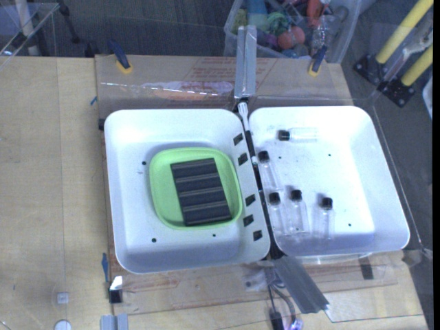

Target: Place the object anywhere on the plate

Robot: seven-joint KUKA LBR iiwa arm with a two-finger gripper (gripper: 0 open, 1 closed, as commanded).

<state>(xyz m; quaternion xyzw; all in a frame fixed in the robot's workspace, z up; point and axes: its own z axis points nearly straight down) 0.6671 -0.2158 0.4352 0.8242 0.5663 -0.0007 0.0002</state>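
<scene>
No legible writing; a dark ridged block (200, 192) lies on the green plate (159, 177) in the left bin (124, 184), clear vials (297, 212) in the right bin (371, 184); pincer state cannot be told

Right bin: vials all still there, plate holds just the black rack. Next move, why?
Probably bring the arm in over the right bin toward the lone vial near its far wall: it lies apart from the others, so it looks easiest to grasp. The green plate has bare rim for placing.
</scene>
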